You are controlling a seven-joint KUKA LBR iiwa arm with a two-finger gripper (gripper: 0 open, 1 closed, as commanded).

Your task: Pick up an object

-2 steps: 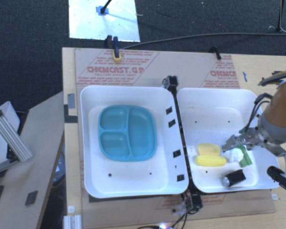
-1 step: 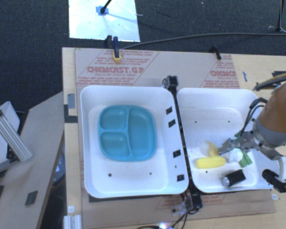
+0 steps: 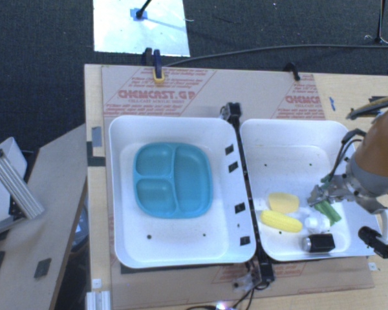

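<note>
Your gripper (image 3: 324, 196) sits low in the right bin (image 3: 291, 141), down among the clutter at its near right corner. The arm (image 3: 381, 157) comes in from the right, with the orange band just above the wrist. You can't tell from this slant whether the gripper is wide, narrow or holding anything; its tip is dark and merges with the items under it.

Candidates, all relative to the gripper: a green piece (image 3: 328, 212) lies right under or just beside it, maybe touching, can't confirm. A small white object (image 3: 315, 223) sits just below it. A black cylinder (image 3: 319, 242) lies further toward the near rim. A pale yellow round object (image 3: 283, 202) lies to its left, and a brighter yellow long one (image 3: 281, 221) to its lower left; the two look to be touching. Well apart to the left, the other bin (image 3: 126, 173) holds a blue divided plate (image 3: 173, 179).

Step judgement: you're at the reach or grasp stage, probably targeting the green piece. Nothing is visibly lifted yet.

Next move needs a firm close on one item only, then a straight lift off the bin floor. Risk: the crowded white object gets nudged or pinched along with it.
</note>
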